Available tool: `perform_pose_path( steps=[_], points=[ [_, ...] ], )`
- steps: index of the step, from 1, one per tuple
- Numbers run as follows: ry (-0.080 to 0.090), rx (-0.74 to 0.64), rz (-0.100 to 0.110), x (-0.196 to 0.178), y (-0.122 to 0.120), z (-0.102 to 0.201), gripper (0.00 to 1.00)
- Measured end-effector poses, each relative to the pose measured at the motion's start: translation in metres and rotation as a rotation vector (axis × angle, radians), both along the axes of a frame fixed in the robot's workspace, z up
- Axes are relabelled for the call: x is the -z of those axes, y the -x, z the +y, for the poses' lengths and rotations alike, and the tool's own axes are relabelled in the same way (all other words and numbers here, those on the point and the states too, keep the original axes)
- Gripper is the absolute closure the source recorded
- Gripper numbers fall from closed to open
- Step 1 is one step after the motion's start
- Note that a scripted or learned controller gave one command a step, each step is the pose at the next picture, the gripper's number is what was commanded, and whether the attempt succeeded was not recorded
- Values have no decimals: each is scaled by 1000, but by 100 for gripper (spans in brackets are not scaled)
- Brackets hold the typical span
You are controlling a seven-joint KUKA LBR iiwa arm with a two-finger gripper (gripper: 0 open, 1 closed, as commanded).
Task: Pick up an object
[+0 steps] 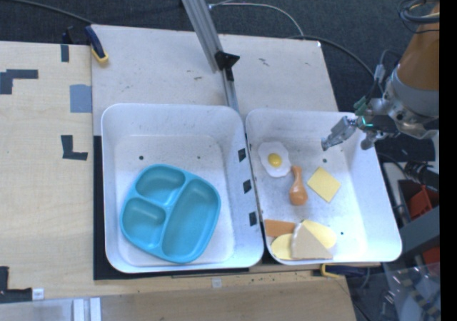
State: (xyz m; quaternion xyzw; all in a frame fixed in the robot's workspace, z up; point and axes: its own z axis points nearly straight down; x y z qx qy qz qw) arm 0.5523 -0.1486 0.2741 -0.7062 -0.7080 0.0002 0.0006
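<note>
Pale wedge (311, 240) at right bin's (371, 191) near edge, no legible writing, hand (350, 133) state unclear

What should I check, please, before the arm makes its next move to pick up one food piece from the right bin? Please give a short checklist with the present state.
1. Tool is above the right bin: ok, over its far right part.
2. Tool carries nothing: ok, no item shows between its fingers.
3. Targets visible: ok. Fried egg, yellow square slice and orange drumstick-like piece lie apart.
4. Isolated target: not ok for the near corner, where the pale wedge overlaps other pieces.
5. Finger opening wide enough: cannot tell.
6. Blue divided plate in the left bin: ok, away from the tool.
</note>
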Motion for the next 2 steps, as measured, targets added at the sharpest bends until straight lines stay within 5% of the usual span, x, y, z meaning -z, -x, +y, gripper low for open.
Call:
perform_pose_path(
  steps=[2],
  points=[
    [0, 1, 4, 42, 38, 29, 0]
  ],
)
